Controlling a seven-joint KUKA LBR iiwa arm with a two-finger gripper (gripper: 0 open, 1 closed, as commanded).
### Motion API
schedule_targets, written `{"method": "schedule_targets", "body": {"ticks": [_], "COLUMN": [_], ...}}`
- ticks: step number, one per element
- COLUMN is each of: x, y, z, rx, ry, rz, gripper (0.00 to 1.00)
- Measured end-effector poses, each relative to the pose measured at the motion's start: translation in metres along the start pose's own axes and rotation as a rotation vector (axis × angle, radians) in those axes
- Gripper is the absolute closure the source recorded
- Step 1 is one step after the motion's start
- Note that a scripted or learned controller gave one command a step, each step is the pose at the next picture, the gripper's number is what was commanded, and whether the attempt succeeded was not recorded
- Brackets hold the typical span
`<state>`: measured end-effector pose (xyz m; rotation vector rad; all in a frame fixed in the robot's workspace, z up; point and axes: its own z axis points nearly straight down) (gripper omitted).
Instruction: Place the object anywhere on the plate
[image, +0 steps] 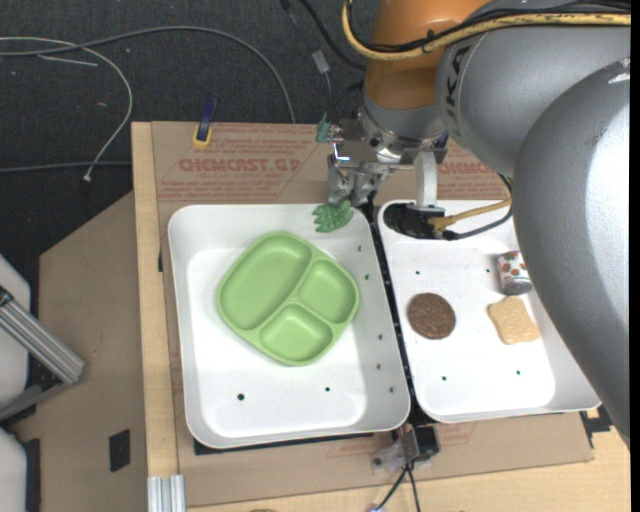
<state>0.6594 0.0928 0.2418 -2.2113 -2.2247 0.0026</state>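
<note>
Grey arm casing looms nearest. Beneath it, the end effector (345, 192) grasps a small green leafy object (331, 215) above the left bin's far edge, just beyond the green plate (288, 297). It looks light and floppy; pinching its stem seems safest.

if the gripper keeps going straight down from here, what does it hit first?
Probably the left bin floor at its far right corner, beside the plate. The gripper has a green object at its fingers; height is unclear.

The plate (288, 297) lies in the left bin (200, 400), perhaps just before the hand (345, 200).
</note>
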Motion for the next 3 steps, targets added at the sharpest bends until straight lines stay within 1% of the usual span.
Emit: {"method": "schedule_targets", "body": {"ticks": [1, 2, 3], "x": [0.048, 0.105, 0.101], "y": [-0.006, -0.016, -0.015], "z": [0.0, 0.009, 0.008], "rx": [-0.003, -0.002, -0.003], "ry": [0.0, 0.001, -0.002], "rz": [0.001, 0.0, 0.005], "gripper": [1.0, 1.0, 0.0]}}
